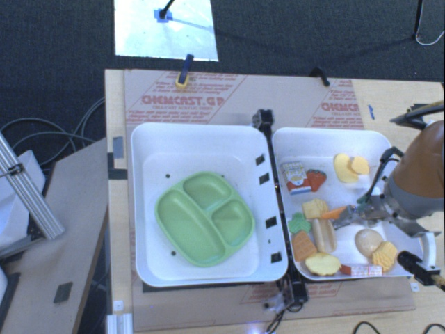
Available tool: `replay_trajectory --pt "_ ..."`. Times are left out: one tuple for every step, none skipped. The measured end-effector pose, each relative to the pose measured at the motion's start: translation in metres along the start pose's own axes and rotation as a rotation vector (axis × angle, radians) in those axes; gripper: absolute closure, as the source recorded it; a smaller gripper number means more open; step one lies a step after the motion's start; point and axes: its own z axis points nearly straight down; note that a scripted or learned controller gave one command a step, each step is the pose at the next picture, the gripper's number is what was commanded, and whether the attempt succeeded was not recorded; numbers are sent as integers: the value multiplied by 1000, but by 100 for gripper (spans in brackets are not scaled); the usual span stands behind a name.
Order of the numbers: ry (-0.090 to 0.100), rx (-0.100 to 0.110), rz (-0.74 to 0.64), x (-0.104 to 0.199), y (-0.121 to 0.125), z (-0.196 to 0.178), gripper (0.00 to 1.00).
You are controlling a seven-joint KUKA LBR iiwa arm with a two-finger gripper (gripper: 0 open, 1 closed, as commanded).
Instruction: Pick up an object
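Observation:
The right bin (375,143) holds several toy foods. Among them are a small white and red carton (295,175), a red piece (317,179), a yellow piece (350,165), a yellow block (315,207), a thin orange carrot (333,213), a beige roll (324,234) and a tan egg shape (368,241). My gripper (352,216) reaches in from the right and sits low over the middle of this bin. Its tip is right beside the carrot's right end, and it partly hides what lies beneath. Nothing is visibly held.
The left bin (208,141) holds a green divided plate (204,218). Near the right bin's front wall lie an orange wedge (304,245), a yellow slice (323,264), a ridged orange piece (384,256) and a green piece (299,223). The grey and orange arm (421,176) covers the bin's right edge.

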Motion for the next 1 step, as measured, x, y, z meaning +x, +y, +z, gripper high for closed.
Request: replay_trajectory --pt "-2 -5 0 -1 1 -13 100"
